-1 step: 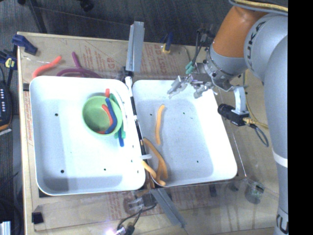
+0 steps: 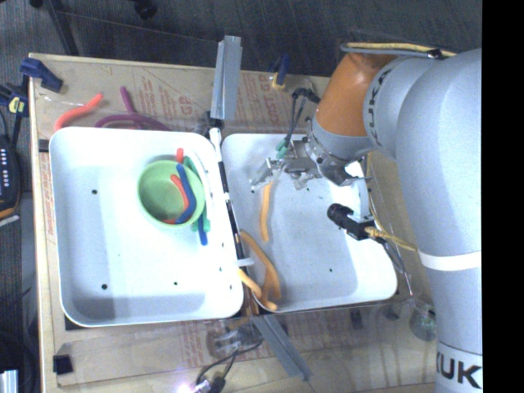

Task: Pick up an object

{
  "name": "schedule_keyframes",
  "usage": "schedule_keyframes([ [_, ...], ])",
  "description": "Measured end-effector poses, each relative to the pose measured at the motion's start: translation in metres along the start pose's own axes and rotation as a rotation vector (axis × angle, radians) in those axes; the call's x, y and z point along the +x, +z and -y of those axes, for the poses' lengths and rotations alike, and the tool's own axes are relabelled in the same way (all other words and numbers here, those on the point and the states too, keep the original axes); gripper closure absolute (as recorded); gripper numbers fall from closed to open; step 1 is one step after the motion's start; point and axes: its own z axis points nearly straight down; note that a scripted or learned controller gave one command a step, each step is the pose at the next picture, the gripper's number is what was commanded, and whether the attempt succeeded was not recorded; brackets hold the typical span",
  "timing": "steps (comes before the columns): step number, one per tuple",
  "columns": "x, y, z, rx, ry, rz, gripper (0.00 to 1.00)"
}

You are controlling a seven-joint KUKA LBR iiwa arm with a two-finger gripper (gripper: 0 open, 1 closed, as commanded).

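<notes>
Looming largest before us, the grey arm (image 2: pixel 442 178) fills the right side, and on its lower casing we read "KUK", the last letter cut off by the frame's bottom edge. Its orange band (image 2: pixel 348 97) sits above the wrist, which leans over the right bin (image 2: pixel 327 289).

We count two white bins. In the left bin (image 2: pixel 106 277) stands one green bowl (image 2: pixel 164 191) with a red strip and a blue strip curled across it. The right bin holds one slim orange stick (image 2: pixel 264 211), lying nearly upright in the view just below the gripper (image 2: pixel 278 169). A tan curved piece (image 2: pixel 260 273) rests over the wall between the bins at the near corner. A black object (image 2: pixel 348 221) hangs by the arm's side; we cannot make out what it is.

The gripper's metal parts blur together over the right bin's far-left area; we cannot tell how its jaws stand, and nothing shows plainly between them.

Faint reddish print on the bench board (image 2: pixel 164 97) is too dim to read
</notes>
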Motion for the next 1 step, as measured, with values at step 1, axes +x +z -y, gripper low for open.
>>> schedule_keyframes([
  [1, 0.0057, 0.0607, -0.0096, -0.002, -0.081, -0.002, 0.00],
])
